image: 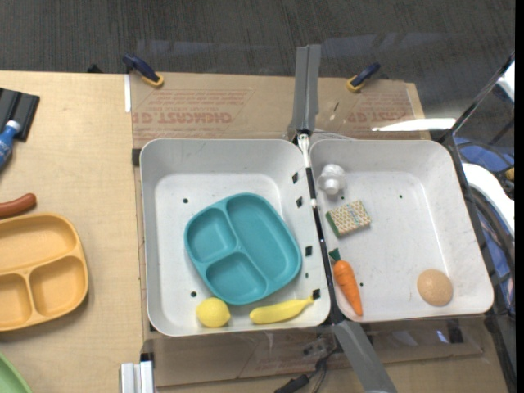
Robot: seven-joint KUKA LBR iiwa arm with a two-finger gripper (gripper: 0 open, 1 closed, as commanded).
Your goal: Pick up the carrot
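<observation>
**Carrot waits by the divider**

The carrot lies in the right bin, against its left wall near the front corner, green top pointing away from the front edge. A speckled sponge and a tan egg-shaped ball share that bin. The left bin holds a teal divided plate, a banana and a lemon. The claw's state cannot be told.

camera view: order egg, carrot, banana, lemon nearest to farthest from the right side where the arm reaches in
1. egg, right bin, front right
2. carrot, right bin, by its left wall
3. banana, left bin, front right
4. lemon, left bin, left of the banana
</observation>
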